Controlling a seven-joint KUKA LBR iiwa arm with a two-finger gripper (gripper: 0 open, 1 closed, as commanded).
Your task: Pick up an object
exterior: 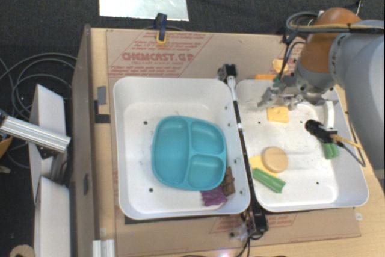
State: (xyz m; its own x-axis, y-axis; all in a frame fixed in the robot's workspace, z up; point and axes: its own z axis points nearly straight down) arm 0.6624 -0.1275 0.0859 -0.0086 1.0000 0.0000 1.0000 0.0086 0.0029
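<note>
Locate the grey two-finger gripper (pixel 280 97) over the far half of the right shallow white bin (pixel 313 186), directly above the far edge of the flat yellow square block (pixel 278 115). Cannot tell from this slanted view whether open or closed, nor whether touching the block; treat as holding nothing.

Take the yellow square block as the likely target: flat on the bin floor, left of centre, well apart from the round tan disc (pixel 275 159), the long green block (pixel 268 180) and the small green piece (pixel 330 150) nearer the front.

1. Centre over the block before descending.
2. Align the grip across two opposite edges.
3. Descend straight to the floor.
4. Close firmly, then lift vertically.
5. Keep clear of the bin's left wall.
6. Verify the hold after lifting; expect slippage on so thin a piece.
</note>
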